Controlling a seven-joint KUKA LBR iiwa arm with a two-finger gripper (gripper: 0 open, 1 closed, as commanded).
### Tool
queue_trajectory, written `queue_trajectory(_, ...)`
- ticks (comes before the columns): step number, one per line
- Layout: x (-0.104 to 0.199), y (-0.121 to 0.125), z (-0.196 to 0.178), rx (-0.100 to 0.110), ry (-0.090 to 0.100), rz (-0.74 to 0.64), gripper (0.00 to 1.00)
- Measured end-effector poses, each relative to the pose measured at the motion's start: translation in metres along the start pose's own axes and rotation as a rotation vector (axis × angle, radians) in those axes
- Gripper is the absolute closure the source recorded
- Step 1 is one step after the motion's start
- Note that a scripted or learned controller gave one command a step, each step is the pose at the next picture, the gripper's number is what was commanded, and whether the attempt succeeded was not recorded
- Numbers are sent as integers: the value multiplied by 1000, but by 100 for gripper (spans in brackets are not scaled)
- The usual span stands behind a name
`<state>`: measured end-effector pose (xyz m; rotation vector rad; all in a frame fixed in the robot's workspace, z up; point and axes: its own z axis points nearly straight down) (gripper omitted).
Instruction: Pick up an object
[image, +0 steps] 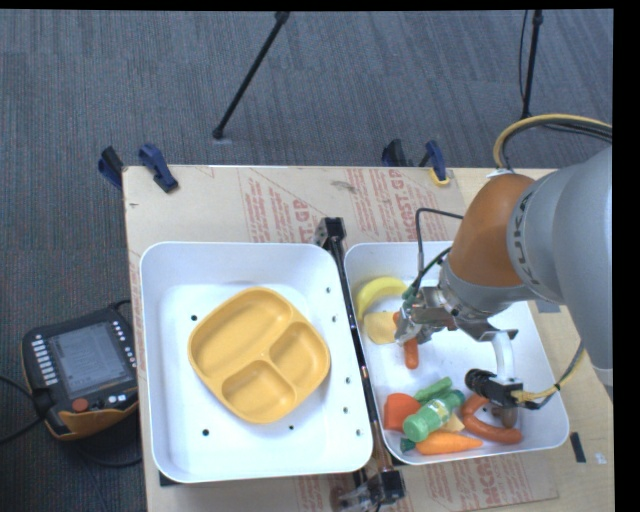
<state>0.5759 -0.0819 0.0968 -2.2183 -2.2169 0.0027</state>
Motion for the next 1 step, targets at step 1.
queue_trajectory(1, 34, 33, -92, -5, -2, -2, 100)
